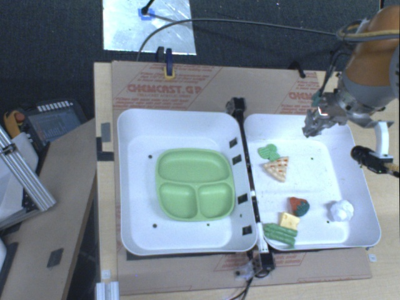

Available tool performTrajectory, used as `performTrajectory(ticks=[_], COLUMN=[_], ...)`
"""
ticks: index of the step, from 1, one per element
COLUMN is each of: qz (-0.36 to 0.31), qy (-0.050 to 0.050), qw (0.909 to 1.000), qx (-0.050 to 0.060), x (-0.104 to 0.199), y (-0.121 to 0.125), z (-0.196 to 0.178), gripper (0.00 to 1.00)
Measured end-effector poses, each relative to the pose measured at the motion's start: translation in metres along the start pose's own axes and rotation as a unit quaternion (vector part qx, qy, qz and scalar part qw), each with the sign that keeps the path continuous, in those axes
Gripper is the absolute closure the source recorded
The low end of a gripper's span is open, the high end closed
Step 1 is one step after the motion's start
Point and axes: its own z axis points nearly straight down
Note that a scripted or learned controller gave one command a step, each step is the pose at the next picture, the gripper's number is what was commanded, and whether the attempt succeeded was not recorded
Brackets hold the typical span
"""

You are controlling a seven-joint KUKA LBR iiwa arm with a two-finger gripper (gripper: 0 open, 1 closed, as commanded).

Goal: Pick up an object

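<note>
The right bin point(350, 167) holds several small items: a green leafy piece point(268, 150), a tan waffle-like wedge point(277, 168), a red and teal piece point(299, 205), a yellow cube point(289, 220), a green bean pod point(279, 234) at the front rim, and a white crumpled ball point(341, 210). My gripper point(312, 130) hangs over the bin's far right corner, apart from all of them, with nothing seen in it.
The left bin point(134, 167) bears a green three-compartment tray point(194, 184). A black divider strip point(244, 167) runs between the bins. The arm point(369, 67) comes in from the upper right. Cardboard point(187, 86) lies under both bins.
</note>
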Motion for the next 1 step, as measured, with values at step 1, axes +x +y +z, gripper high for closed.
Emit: performTrajectory(ticks=[1], qz=[-0.002], qy=[0.001], qw=[1.0000], qx=[0.001], x=[0.0521], y=[0.0029], z=[0.0115], gripper=[1.00])
